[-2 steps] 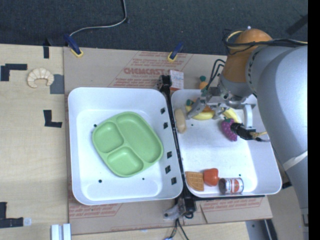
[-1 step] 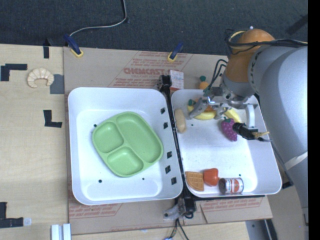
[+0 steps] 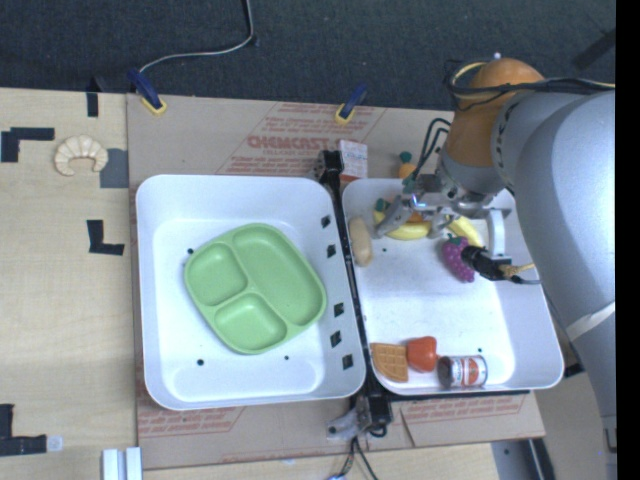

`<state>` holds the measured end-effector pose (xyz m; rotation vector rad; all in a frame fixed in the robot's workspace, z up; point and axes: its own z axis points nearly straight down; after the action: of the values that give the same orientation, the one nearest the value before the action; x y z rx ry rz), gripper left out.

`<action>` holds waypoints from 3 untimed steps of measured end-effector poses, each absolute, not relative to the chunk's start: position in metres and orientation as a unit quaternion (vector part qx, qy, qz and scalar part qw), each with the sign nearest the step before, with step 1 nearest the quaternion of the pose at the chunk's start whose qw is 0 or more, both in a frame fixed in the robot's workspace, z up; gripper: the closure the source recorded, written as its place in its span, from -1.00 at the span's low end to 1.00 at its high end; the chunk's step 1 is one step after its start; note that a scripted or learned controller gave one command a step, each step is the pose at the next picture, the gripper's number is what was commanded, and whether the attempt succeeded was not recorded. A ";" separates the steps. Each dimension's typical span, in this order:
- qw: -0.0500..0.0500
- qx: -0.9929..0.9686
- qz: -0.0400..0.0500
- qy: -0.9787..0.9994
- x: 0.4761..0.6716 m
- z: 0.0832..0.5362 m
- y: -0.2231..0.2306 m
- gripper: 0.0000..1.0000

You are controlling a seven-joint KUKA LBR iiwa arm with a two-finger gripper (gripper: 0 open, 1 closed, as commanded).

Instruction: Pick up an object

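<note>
Clutter crowds the right bin's (image 3: 530,353) far corner, so the pincer (image 3: 415,211) hangs low over the banana (image 3: 408,232) there (its spread I cannot tell).

A green divided plate (image 3: 256,287) lay in the left white bin (image 3: 160,268). A croissant (image 3: 81,154) rested on the tabletop (image 3: 60,298), well apart from both bins. A white cable (image 3: 205,50) crossed the dark floor (image 3: 100,18) beyond.

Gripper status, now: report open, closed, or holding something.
Gripper: cannot be told; it sits low at the far end of the right bin, over the banana.
</note>
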<state>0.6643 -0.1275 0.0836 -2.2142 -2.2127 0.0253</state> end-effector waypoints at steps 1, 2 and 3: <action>0.006 -0.707 0.008 -0.707 0.664 0.084 -0.128 -1.00; 0.006 -0.707 0.008 -0.707 0.665 0.084 -0.128 -1.00; 0.005 -0.708 0.008 -0.707 0.665 0.084 -0.124 -1.00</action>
<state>0.6648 -0.1243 0.0837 -2.2163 -2.2137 0.0236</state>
